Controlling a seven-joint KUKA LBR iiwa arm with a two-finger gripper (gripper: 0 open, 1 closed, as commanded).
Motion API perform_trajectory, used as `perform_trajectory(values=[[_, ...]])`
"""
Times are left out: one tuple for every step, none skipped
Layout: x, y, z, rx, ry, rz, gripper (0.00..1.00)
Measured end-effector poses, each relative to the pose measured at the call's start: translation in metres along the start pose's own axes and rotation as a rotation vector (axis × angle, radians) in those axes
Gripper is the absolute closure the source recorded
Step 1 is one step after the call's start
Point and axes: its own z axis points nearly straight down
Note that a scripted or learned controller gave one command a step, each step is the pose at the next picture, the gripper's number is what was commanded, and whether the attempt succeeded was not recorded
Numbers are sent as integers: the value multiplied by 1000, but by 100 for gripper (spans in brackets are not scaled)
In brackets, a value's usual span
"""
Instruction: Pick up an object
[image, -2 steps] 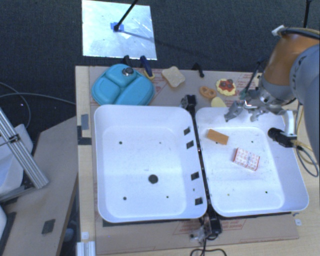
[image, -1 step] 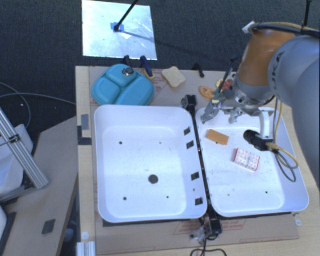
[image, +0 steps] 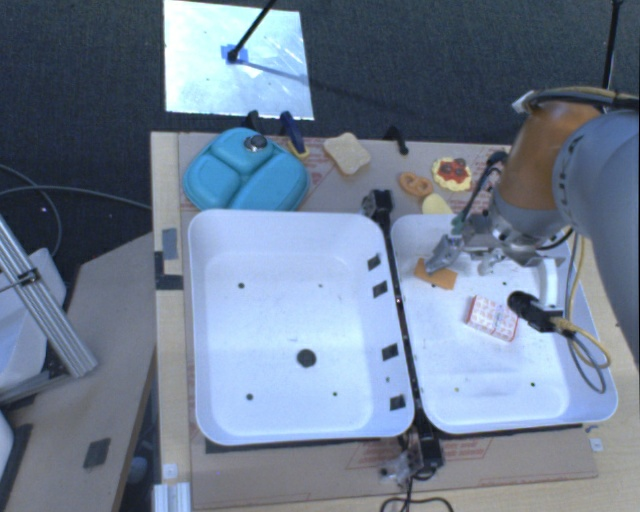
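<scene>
Orange piece at my pincer tip, near right bin top-left corner, grip unclear, my arm bent down from right

Taking my right bin as the mark: the left bin sits just beside it on the counter, to its left. Inside the right bin a wedge-shaped piece lies near the back left corner, under my hand, and a small packet lies near its middle. Behind the right bin, on the counter, lie a toy pizza and a pretzel-shaped piece; farther left behind sit a toast slice and a divided dish.
</scene>
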Motion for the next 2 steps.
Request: perform_trajectory(values=[[24, -2, 34, -5, 1, -8, 0], [-48, 33, 31, -10, -3, -1, 0]])
